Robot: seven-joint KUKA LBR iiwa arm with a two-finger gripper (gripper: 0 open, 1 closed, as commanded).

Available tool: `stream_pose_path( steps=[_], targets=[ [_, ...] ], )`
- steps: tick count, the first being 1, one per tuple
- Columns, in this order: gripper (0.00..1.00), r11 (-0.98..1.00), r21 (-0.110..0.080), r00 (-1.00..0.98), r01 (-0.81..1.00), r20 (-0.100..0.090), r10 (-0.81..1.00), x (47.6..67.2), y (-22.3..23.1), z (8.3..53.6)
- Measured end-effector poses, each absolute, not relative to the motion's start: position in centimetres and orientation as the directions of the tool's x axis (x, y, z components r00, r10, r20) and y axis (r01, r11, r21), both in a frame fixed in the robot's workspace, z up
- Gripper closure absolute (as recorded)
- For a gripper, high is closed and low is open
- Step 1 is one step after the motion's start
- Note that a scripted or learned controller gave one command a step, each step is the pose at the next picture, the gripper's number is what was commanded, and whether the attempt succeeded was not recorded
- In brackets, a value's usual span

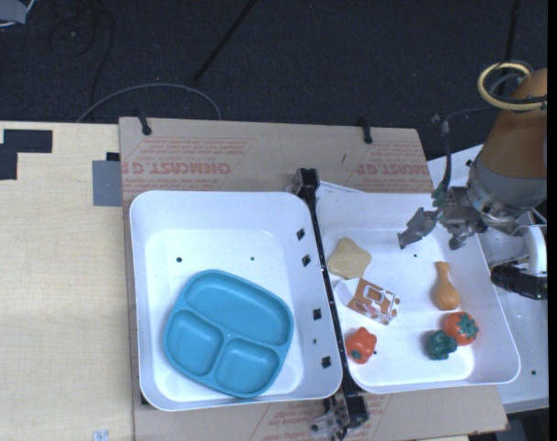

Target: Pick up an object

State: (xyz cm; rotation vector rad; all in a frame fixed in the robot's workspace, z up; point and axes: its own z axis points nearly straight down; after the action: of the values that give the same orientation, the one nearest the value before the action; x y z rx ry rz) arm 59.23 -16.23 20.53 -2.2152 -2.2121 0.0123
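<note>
In the right bin (pixel 499 375) lie a beige bread-like piece (pixel 348 259), a clear packet with orange print (pixel 374 301), a red pepper toy (pixel 360 344), an orange gourd-shaped toy (pixel 445 287), a red tomato toy (pixel 460 328) and a teal-green toy (pixel 437 344). My gripper (pixel 437 227) hangs over the upper right part of that bin, up and to the left of the orange gourd. Its fingers are spread apart with nothing between them.
The left bin (pixel 145 246) holds a blue divided plate (pixel 229 333). A black divider (pixel 317 274) runs between the two bins. Cardboard (pixel 260 154) lies under both. The arm's orange band (pixel 517 145) stands at the right edge.
</note>
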Motion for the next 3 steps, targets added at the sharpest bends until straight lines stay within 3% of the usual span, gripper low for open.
stream_pose_path(
  steps=[1,3],
  targets=[
    [0.00,0.000,-0.001,0.000,1.000,0.000,1.000,59.5,-16.2,21.2],
    [0.00,0.000,-0.009,0.000,1.000,0.003,1.000,58.6,-16.0,10.4]
  ],
)
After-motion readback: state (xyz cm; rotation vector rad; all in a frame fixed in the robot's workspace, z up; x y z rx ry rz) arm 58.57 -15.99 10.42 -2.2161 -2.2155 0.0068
